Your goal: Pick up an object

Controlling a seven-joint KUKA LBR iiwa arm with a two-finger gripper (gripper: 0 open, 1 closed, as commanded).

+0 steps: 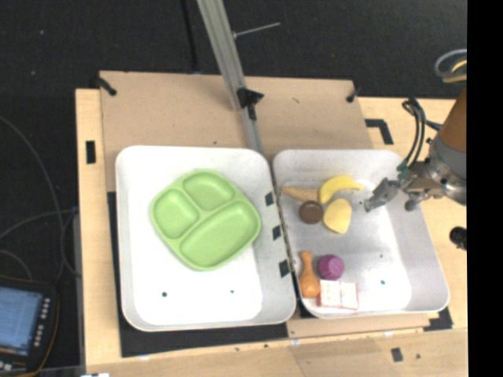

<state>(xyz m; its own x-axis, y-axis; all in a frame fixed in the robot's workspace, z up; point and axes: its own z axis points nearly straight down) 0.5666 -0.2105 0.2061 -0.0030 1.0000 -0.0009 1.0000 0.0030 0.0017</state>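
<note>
The right bin [409, 250] holds several small toys: a yellow banana [342, 185], a yellow rounded piece [338, 217], a brown cone-shaped item [305, 204], a purple ball-like toy [331, 267], an orange carrot-like piece [308, 275] and a white-and-red box [339, 294]. My gripper [393, 198] hovers over the bin's upper right part, just right of the banana. Its fingers [377, 195] stand apart, open, with nothing between them.
The left bin [141, 289] carries a green divided plate [206, 219]. A slanted metal pole [224, 49] rises behind the bins. Bare bin floor lies right of the purple toy and below the gripper.
</note>
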